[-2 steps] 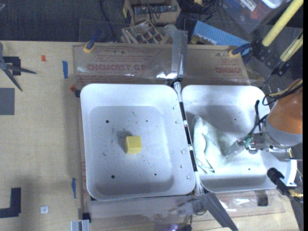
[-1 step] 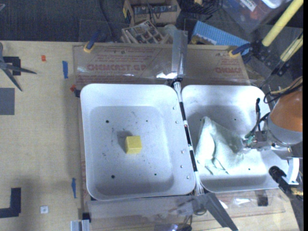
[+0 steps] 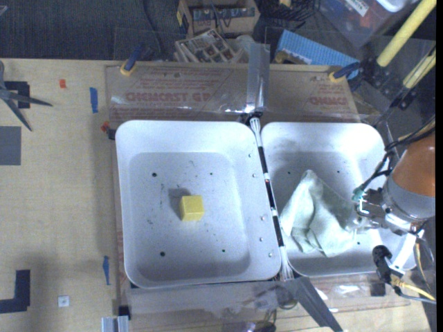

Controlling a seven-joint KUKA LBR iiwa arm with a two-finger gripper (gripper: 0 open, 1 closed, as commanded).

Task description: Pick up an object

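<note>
A small yellow cube (image 3: 192, 207) lies near the middle of the left bin (image 3: 138, 151). A crumpled pale cloth (image 3: 313, 218) rests in the lower left part of the right bin (image 3: 325, 140). My gripper (image 3: 361, 208) sits low at the right side of that bin, just at the cloth's right edge, below the arm's orange band (image 3: 419, 168). The wrist body and cables hide its tip.
The two bins meet at a central divider (image 3: 266, 192). Clear plastic sheeting and a cardboard panel (image 3: 187, 95) lie behind the bins. Cables and a black fitting (image 3: 382, 258) hang by the arm at the lower right.
</note>
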